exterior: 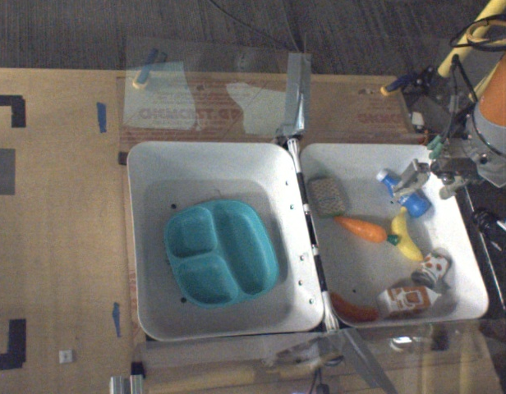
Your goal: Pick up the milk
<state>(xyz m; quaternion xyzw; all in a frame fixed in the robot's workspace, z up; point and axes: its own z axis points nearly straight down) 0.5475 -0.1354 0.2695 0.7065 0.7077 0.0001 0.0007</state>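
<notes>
Approach stage is judged: the gripper (425, 179) is seen over the right bin (476, 281), above a blue toy (405, 194), nothing visibly held; finger state cannot be told. The milk carton (409, 299) lies near the front wall, well apart. Travel forward is required. A banana (406, 238), carrot (361, 229) and sausage (355, 308) crowd the carton.

Behind the two bins lies a flattened cardboard sheet (261, 105) with large printed lettering under a clear plastic panel (212, 89); the letters appear upside down and washed out by glare, so no word can be made out with certainty. A second stretch of print on the cardboard near the right bin is just as illegible. The small carton (409, 298) in the right bin (475, 290) bears red-and-white markings too small to read.
</notes>
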